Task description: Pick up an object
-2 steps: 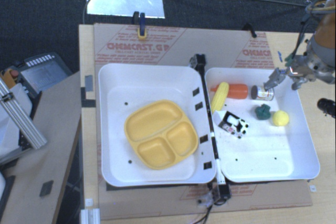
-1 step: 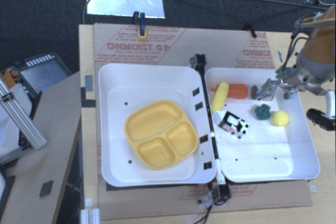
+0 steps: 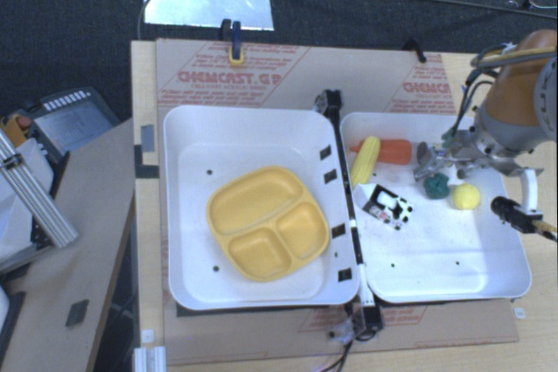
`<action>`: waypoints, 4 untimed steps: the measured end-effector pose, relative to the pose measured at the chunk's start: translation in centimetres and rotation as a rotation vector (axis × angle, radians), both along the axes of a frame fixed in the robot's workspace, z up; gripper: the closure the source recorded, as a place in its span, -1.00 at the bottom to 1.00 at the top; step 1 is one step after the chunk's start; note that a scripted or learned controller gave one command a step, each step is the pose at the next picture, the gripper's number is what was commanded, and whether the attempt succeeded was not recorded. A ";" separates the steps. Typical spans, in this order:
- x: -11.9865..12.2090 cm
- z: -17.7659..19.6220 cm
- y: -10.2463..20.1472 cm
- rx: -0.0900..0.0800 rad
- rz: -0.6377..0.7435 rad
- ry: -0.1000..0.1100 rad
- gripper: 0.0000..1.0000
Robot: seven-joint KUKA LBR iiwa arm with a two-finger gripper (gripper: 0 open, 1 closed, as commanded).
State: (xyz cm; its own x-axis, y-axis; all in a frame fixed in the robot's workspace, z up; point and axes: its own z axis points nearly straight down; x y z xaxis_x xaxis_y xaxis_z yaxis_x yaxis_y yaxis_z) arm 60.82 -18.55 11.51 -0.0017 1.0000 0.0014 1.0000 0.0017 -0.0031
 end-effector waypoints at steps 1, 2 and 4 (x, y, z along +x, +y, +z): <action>0.2 1.4 -0.1 -0.003 0.000 -0.007 1.00; -0.5 7.5 -0.1 -0.003 -0.001 -0.010 1.00; -0.7 17.9 -0.9 -0.004 0.002 -0.010 1.00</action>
